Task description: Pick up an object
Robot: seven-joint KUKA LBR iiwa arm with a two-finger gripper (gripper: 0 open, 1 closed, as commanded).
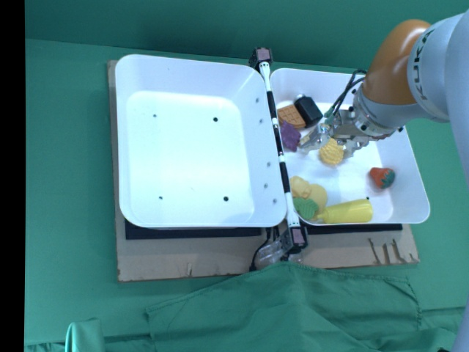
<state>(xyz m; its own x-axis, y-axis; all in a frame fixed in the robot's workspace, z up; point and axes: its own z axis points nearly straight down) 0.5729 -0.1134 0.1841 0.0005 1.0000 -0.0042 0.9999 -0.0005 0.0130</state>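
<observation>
My gripper (333,144) hangs low in the right bin (410,160), reaching in from the right. Its fingers (312,138) stand apart on either side of a small round yellow toy (331,153), which lies on the bin floor between them. I cannot tell whether they touch it. The gripper is open. Just left of it lie a purple piece (290,135), an orange waffle-like piece (291,114) and a black block (308,109).
A red strawberry toy (381,177) lies to the right of the gripper. Along the bin's front sit a pale yellow piece (308,191), a green piece (305,208) and a long yellow toy (348,212). The left bin (190,149) adjoins at a divider (275,134). Green cloth (293,306) lies in front.
</observation>
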